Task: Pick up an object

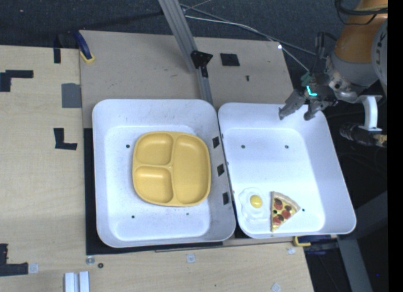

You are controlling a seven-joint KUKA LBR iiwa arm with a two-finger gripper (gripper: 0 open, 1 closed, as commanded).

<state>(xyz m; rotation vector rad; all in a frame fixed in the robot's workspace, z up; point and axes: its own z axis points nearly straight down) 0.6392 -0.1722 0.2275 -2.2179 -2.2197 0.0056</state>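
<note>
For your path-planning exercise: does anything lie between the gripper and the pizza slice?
Nothing visible does. The gripper, fingers apart, sits over the right bin's far rim; bare floor runs to the pizza slice. The egg lies beside it, off the line.

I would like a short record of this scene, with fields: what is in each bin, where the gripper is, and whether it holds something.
left bin: yellow divided plate, three compartments, lying flat
right bin: toy fried egg and toy pizza slice, side by side near the front edge
gripper: over the right bin's far right corner, fingers apart
held object: none between the fingers
task state: nothing picked up yet
</note>
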